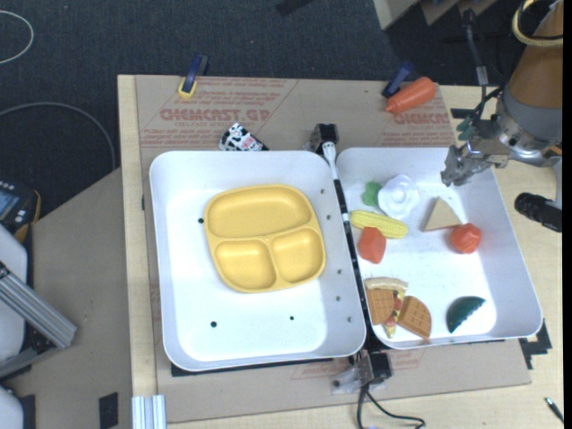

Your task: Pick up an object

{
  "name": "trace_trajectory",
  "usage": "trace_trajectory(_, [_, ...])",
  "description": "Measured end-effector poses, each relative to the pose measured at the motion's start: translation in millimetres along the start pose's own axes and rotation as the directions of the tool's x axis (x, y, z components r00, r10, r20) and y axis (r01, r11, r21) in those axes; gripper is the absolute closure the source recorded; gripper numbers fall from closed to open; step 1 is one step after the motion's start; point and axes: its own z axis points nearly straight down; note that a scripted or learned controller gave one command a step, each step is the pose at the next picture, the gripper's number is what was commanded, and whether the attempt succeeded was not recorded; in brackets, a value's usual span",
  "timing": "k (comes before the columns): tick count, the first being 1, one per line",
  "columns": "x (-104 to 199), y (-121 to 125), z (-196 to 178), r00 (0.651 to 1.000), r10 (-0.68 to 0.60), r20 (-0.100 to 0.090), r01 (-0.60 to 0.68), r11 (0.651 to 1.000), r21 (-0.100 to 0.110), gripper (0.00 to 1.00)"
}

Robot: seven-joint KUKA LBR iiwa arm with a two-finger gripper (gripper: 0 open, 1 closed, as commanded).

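My gripper (454, 173) hangs over the far right part of the right bin (518, 275), just above and right of a tan wedge (440, 214). Nothing shows between its fingers. Beside the wedge lies a red round piece (465, 238). A white cup-like item (397, 197) with a green piece (371, 191) sits at the bin's far left, with a yellow corn cob (379, 223) and a red-orange piece (371, 245) below it. A sandwich and a waffle (399, 311) lie at the near side, with a dark green piece (465, 312) to their right.
The left bin (179, 311) holds a yellow divided plate (264, 237). An orange clamp (411, 95), a yellow-handled clamp (189, 79) and a black-and-white toy (239, 138) lie on the bench behind the bins. A black clip (325, 138) sits between the bins' far corners.
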Motion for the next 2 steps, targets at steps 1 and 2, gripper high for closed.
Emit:
trace_trajectory(1, [52.0,4.4,4.9,1.0,0.0,0.0,0.0,1.0,0.001,1.0])
trace_trajectory(2, [110.3,-3.9,-14.2,1.0,-0.001,-0.001,0.001,1.0,-0.001,1.0])
